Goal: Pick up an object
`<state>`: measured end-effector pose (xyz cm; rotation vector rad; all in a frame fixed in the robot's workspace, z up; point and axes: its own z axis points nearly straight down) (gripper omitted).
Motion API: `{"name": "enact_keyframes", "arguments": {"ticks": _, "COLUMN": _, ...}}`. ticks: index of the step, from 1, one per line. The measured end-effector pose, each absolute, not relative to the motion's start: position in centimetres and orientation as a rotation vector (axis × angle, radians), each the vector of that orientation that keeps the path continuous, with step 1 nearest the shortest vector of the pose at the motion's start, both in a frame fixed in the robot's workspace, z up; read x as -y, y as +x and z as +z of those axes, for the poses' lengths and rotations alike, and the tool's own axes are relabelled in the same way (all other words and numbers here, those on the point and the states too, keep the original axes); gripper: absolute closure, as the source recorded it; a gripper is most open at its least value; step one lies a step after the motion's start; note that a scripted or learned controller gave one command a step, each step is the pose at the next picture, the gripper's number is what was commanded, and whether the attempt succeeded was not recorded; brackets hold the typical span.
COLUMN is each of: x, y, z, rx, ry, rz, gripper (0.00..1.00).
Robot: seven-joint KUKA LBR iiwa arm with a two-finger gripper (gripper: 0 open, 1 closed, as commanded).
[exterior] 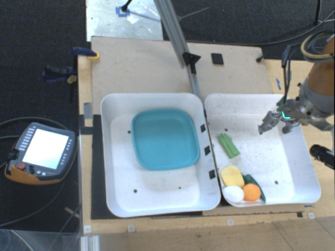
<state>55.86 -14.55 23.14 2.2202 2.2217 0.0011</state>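
My gripper (275, 126) hangs over the right side of the right bin (298, 156), open, with nothing between its fingers. To its left and a little nearer, a green stick-shaped piece (229, 145) lies on the bin floor. In the bin's front left corner sits a cluster: a yellow piece (232, 176), a white egg-shaped piece (234, 194), an orange ball (252, 192) and a dark green piece (250, 180) partly hidden behind the ball. The gripper touches none of them.
The left bin (118, 156) holds a teal square plate (165, 138). A grey pole (175, 30) slants down to the divider between the bins. A teach pendant (39, 152) lies off the bench at left. The arm's grey body (319, 95) enters from the right.
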Motion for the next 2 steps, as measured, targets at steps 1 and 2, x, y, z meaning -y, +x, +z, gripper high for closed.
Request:
{"name": "enact_keyframes", "arguments": {"ticks": 1, "x": 14.6, "y": 55.9, "z": 23.1, "rx": -2.222, "ry": 2.220, "rz": 0.001, "gripper": 0.00}}
{"name": "enact_keyframes", "arguments": {"ticks": 2, "x": 14.4, "y": 54.8, "z": 18.1, "rx": -2.223, "ry": 2.223, "rz": -0.003, "gripper": 0.00}}
